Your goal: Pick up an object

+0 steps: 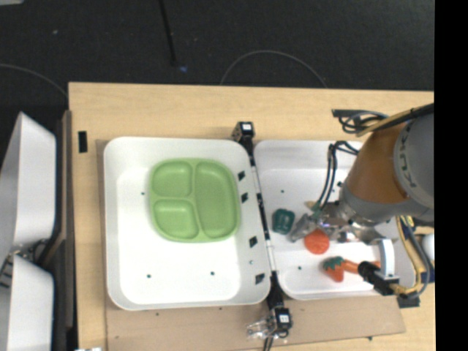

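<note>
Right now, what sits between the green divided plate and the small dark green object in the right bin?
Camera view: bare floor of the left bin, then the bins' shared divider rim with black clips, separate the green divided plate and small dark green object.

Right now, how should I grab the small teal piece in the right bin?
Take the teal piece across its short width, from straight above. It looks low and flat on the right bin floor, its left side open; the gripper and red-orange piece crowd its right.

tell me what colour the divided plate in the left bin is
Light green: the divided plate shows best in the camera view, lying in the left bin.
</note>
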You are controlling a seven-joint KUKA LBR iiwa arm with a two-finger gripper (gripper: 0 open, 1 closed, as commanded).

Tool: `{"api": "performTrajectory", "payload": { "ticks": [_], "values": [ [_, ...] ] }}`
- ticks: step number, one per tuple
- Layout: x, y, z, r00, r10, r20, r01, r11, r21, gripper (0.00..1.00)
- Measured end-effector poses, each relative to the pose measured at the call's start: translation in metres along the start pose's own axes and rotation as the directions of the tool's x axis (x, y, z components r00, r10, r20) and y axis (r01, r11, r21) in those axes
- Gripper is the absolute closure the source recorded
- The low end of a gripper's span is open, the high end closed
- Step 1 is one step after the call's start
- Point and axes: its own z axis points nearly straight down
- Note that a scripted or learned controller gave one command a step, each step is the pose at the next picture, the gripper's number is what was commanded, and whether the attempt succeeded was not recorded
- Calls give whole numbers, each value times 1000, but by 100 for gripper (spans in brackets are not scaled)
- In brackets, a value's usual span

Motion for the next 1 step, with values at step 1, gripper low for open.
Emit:
{"api": "performTrajectory", "payload": {
  "ticks": [1],
  "values": [
    [-1,2,-13,1000,6,0,-6,1000,-7,100]
  ]
}}
